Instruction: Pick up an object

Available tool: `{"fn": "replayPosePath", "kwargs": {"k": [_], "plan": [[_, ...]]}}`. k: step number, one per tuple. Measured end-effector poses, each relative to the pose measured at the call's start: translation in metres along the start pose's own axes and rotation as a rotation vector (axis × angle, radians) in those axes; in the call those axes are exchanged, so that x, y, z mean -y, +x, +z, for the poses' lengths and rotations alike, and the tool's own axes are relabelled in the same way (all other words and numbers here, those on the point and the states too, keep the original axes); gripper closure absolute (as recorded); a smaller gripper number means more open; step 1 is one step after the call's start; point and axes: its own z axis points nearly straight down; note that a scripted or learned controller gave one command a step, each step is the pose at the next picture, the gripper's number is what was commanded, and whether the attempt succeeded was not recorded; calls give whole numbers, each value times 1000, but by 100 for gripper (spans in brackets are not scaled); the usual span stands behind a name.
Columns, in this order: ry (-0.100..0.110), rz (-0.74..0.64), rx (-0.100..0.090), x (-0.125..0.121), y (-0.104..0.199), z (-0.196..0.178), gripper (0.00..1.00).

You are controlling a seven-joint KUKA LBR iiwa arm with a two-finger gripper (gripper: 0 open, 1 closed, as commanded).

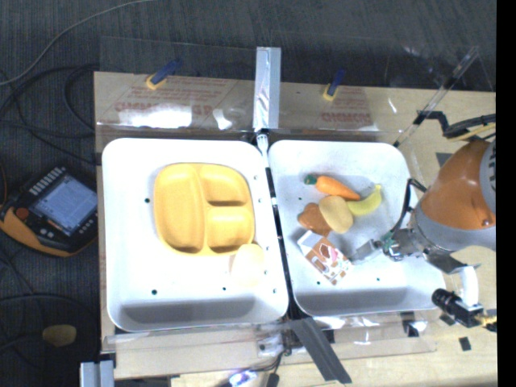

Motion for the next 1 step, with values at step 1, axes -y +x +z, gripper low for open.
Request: {"fn": "replayPosePath", "kwargs": {"k": [1], "plan": [[1,2,1,-71,-2,2,0]]}}
